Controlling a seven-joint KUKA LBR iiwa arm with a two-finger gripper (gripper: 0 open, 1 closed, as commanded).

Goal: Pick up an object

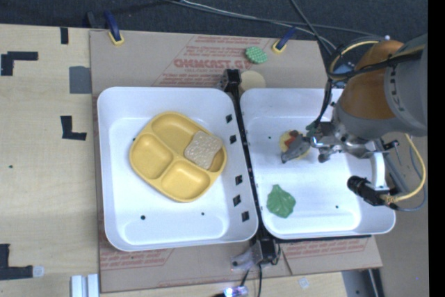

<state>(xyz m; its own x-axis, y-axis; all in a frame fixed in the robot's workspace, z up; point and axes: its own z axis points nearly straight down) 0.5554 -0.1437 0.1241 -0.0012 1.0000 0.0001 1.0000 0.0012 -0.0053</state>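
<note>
— In the right bin, what is the arm doing?

— It reaches in from the right, and the claw sits low over the bin's upper middle. Its two fingers stand apart, one near the small yellow-and-red object, the other further right. Nothing is between them that I can make out.

— So which step is this?

— The approach, I judge; no grasp is made yet.

— Where is the object relative to the claw?

— Just beside the left fingertip, touching it or nearly so; I cannot tell which. It lies to the left of the gap, not inside it.

— And the next move?

— Probably a small shift leftward so the fingers straddle it, then a closing. Otherwise it may be nudged away. The green leafy piece lies well apart, toward the bin's lower left.
</note>
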